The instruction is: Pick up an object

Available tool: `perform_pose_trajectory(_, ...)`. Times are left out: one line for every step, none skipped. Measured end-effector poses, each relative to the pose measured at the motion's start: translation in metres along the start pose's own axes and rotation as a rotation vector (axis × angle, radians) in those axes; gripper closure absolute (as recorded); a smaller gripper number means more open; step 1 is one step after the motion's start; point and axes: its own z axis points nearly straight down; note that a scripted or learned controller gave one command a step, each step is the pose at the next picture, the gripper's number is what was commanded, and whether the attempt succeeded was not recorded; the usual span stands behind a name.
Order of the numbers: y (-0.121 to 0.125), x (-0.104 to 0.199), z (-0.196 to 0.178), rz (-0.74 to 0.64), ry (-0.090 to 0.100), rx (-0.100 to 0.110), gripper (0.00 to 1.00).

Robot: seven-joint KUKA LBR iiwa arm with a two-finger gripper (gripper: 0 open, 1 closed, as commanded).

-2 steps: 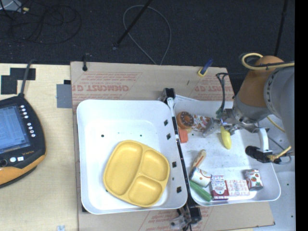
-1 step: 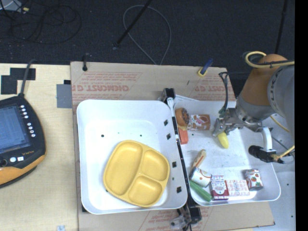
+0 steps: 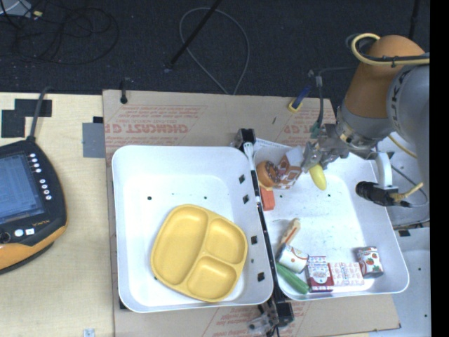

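Overhead, the gripper (image 3: 317,159) hung above the right bin (image 3: 382,223), near its far wall; whether its fingers were wide or narrow could not be told. Just below it was a yellow banana (image 3: 318,177), touching or apart unclear; a yellow tray (image 3: 198,251) lay in the left bin (image 3: 137,188)

Robot lab: teach pendant (image 3: 28,199), cables (image 3: 210,41)

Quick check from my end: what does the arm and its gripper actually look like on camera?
The arm is grey, with a rounded orange band above the wrist and a pale yellow cable looping at its top. The gripper is a small dark metal assembly with thin wires.
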Motion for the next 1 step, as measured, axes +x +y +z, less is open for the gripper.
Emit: perform_pose_trajectory(-0.0595,0.0624,-0.0263,0.001,0.003,0.011,1.00)
